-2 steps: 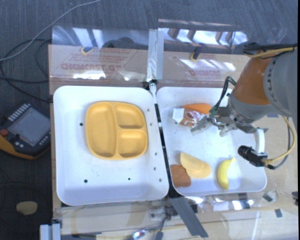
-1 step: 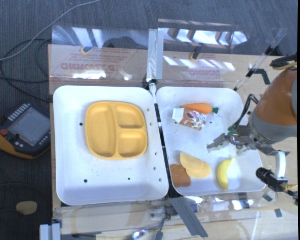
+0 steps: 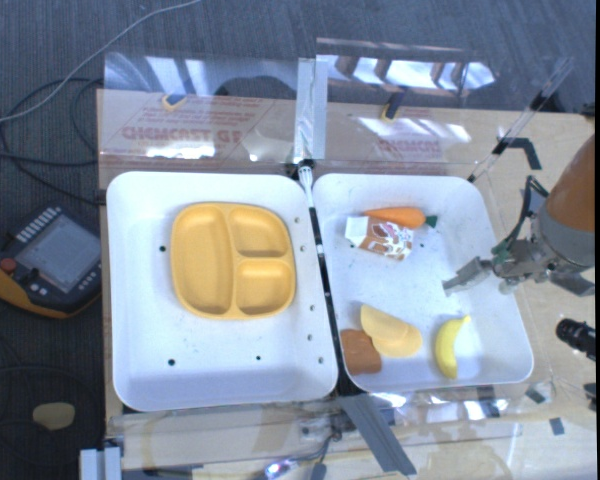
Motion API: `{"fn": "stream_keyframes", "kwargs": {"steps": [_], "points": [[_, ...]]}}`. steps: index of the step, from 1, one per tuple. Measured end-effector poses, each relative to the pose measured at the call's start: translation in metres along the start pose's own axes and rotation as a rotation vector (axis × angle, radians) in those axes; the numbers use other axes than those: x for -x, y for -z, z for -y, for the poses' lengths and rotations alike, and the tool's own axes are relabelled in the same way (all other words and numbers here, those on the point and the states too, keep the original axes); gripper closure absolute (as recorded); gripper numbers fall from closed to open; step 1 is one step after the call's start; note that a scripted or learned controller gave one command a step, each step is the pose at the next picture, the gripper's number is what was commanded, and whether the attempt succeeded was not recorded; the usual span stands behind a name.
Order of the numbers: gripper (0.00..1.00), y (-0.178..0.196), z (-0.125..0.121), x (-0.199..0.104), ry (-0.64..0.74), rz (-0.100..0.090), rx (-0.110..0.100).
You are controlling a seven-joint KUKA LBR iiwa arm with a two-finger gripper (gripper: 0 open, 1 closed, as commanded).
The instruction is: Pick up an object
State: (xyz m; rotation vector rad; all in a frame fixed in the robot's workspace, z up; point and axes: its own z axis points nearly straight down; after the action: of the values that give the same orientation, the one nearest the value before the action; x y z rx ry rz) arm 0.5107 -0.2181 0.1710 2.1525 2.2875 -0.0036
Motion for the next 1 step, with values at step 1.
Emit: {"fn": "stream_keyframes", "kwargs": {"steps": [1], "points": [[0.00, -0.0792, 0.0215, -0.0300, 0.158, 0.004, 0.011]]}}
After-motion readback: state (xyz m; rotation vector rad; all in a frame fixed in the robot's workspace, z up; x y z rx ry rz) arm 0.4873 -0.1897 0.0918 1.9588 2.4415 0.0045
